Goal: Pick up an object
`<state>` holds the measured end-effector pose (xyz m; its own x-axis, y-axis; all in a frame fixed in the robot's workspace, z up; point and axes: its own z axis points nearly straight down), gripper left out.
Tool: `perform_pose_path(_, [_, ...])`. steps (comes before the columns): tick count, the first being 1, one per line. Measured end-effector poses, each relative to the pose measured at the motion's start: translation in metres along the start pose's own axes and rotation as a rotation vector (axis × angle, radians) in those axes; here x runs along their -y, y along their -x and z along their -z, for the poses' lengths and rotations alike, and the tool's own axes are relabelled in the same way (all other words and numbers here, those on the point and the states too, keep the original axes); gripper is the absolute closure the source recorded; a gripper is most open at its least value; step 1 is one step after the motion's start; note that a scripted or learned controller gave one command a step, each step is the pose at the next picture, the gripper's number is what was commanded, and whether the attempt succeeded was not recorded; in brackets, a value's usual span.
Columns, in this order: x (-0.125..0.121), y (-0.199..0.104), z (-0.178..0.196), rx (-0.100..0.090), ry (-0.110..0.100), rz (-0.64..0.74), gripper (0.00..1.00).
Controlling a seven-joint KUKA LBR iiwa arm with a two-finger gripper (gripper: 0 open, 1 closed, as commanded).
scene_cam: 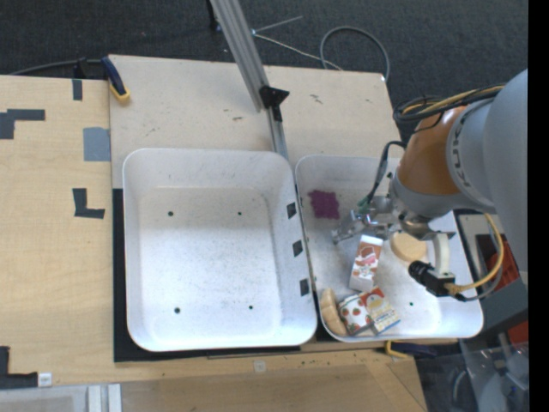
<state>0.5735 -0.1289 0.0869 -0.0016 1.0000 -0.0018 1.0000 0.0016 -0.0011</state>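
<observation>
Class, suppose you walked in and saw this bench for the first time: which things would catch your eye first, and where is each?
The grey arm with its orange band reaches in from the right, its hand low over the right bin. Below the hand lies a red-and-white carton, with a purple object toward that bin's far left. More small packets cluster at its near edge, beside the left bin.

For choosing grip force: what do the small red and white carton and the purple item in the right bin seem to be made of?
The red and white carton looks like printed cardboard with a slight sheen: flat faces, sharp edges. The purple item looks matte and soft, perhaps foam or cloth; it is too small to tell. The right bin looks like smooth white plastic.
</observation>
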Motion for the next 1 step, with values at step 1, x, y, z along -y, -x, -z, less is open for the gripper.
perform_pose_path(1, [-0.0003,-0.0006,0.0120,-0.001,0.000,0.001,1.00])
